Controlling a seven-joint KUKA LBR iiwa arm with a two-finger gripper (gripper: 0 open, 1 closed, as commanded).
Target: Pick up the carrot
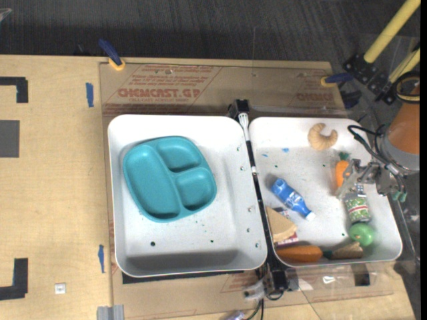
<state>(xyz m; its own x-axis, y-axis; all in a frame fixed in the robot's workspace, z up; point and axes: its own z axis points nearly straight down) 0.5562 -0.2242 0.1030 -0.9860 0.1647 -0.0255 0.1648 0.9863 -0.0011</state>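
Gripper [357, 177] beside small tapered orange carrot [341, 173]

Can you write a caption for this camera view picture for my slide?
Robot gripper reaching beside the small carrot in the right bin.

We see the arm [404, 133] entering from the right, orange band uppermost, its gripper [360, 176] lowered near the right edge.

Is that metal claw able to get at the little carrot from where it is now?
Probably yes. The gripper sits in the right bin right beside the carrot, and nothing lies on top of the carrot. A small can lies close by, which may crowd it.
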